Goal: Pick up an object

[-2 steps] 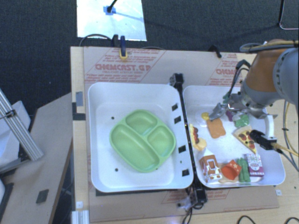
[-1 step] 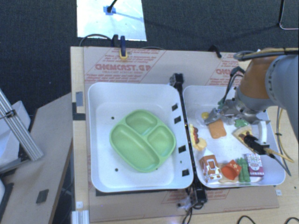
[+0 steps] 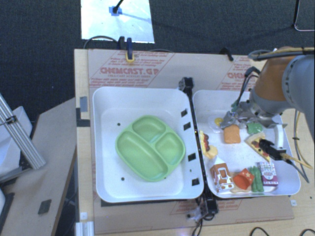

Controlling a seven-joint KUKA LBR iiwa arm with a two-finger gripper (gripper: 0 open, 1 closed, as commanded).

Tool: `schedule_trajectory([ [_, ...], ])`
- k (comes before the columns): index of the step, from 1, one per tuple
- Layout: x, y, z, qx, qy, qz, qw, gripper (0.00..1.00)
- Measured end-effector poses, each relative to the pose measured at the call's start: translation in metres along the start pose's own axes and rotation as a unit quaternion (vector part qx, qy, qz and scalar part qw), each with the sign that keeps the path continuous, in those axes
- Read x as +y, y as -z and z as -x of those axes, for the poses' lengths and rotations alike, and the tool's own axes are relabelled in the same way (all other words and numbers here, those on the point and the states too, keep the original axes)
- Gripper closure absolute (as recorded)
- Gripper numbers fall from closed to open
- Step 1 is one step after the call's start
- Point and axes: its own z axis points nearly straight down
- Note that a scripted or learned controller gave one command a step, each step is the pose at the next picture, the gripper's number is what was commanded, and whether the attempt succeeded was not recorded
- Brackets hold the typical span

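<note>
Hand: low in the right bin, touching the top of an orange block; if it is open or closed, I cannot tell.
Nearby: a green piece, a pizza slice.
Left bin: a green divided plate.

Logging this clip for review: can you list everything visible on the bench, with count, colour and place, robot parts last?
white bins: 2, white, side by side on the bench
divided plate: 1, light green, middle of the left bin
orange block: 1, orange-tan, upper middle of the right bin, just below the gripper
green piece: 1, green, right of the orange block
small toy foods and cartons: several, mixed red, orange, green, yellow, white, along the right bin's near and left sides
arm: 1, grey with orange band, over the right bin
gripper: 1, dark, low over the right bin
</note>
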Motion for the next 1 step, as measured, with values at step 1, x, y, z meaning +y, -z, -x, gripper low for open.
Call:
schedule_trajectory([
  [1, 0.0037, 0.0642, 0.0042, -0.001, 0.001, 0.000, 1.0000, 1.00],
])
